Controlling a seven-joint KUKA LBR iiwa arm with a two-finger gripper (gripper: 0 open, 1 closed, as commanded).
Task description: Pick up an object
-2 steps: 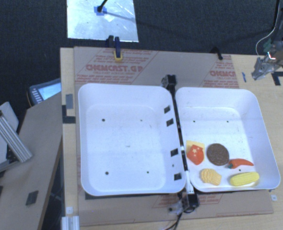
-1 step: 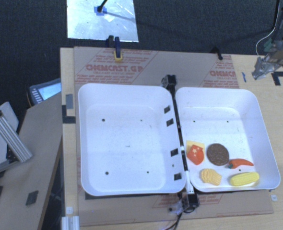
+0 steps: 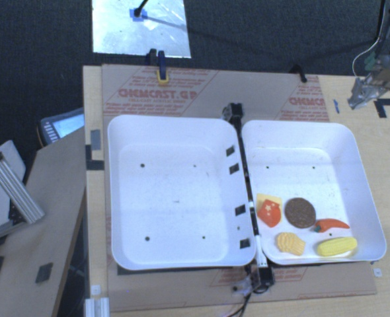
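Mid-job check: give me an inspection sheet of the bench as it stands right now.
Surface: bench bears left bin and right bin, side by side.
Job's things: near end of right bin: pizza slice, brown disc, red chilli, yellow waffle piece, corn cob.
Clutter: nothing seen.
Grippers: gripper up off the bench, past right bin's far corner.
Cables: black cable on the floor.
Surroundings: shiny sheet, dark floor.

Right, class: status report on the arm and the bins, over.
Gripper up at far right, off the bins. Five toy foods bunched in right bin's near corner, untouched. Nothing in the way.
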